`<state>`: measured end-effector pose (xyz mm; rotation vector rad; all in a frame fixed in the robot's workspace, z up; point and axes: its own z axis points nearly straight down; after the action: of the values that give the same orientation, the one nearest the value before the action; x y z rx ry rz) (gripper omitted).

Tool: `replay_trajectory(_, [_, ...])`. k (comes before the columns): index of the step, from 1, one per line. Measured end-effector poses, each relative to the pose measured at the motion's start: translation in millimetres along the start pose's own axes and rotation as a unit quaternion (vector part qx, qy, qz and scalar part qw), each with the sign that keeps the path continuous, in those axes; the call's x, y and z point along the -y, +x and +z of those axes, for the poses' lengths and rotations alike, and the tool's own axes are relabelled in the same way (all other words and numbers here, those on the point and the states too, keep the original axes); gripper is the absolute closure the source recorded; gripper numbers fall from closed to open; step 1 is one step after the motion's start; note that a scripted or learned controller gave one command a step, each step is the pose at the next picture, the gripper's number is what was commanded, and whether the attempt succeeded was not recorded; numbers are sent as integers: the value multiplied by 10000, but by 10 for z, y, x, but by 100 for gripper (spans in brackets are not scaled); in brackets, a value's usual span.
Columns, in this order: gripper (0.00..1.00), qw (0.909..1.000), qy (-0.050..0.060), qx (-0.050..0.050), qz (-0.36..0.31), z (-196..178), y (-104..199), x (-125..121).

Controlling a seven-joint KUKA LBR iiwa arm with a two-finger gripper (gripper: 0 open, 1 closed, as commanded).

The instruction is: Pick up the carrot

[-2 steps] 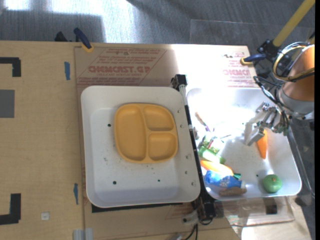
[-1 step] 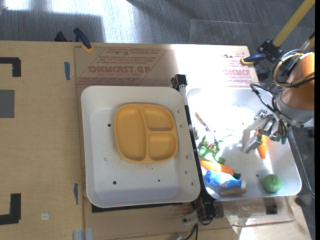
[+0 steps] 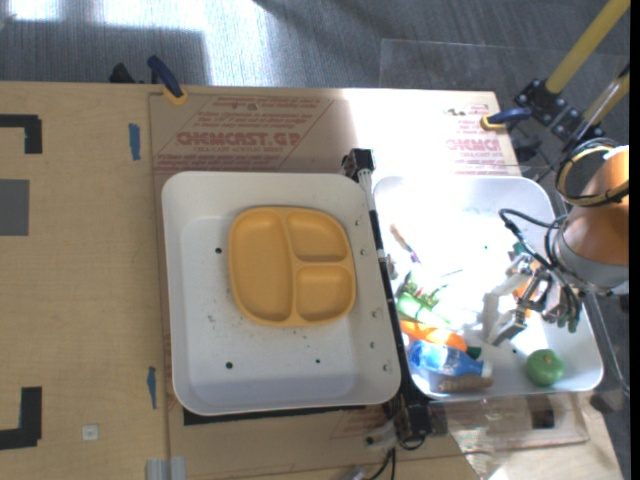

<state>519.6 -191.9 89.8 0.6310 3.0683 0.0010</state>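
I see the desk (image 3: 80, 268) carrying two white bins side by side. The left bin (image 3: 190, 288) holds a yellow divided plate (image 3: 292, 264) near its middle, and nothing of the task is there. The right bin (image 3: 575, 368) is where the work is: it is washed out by glare in its upper half, with a small heap of things at about 7 o'clock from its centre.

The arm (image 3: 600, 223) reaches in from 3 o'clock and hangs over the right bin's right half. The gripper (image 3: 515, 313) points down and toward 9 o'clock, just beside the heap.

The carrot (image 3: 432, 330) lies in that heap, an orange strip with green at its upper left end, resting against a blue packet (image 3: 445, 360). A green ball (image 3: 544, 367) sits apart at 5 o'clock from the gripper.

My judgement: the task is not done. The carrot lies in the bin, at 8 o'clock from the gripper and a little apart from it. What is left is the closing, the grip and the lift.

The fingers look parted to me, a pale one on the left and a darker one beside it, with nothing between them. I cannot tell whether the left one touches the bin floor.
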Motion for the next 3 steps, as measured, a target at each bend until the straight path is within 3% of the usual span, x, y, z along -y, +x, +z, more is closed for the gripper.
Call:
replay_trajectory(1, [0,9973,-5,36,731,0,-70,-463])
replay_trajectory(2, [0,9984,-7,65,561,-1504,-991,-527])
replay_trajectory(3, [0,9989,0,43,477,-105,-1070,-462])
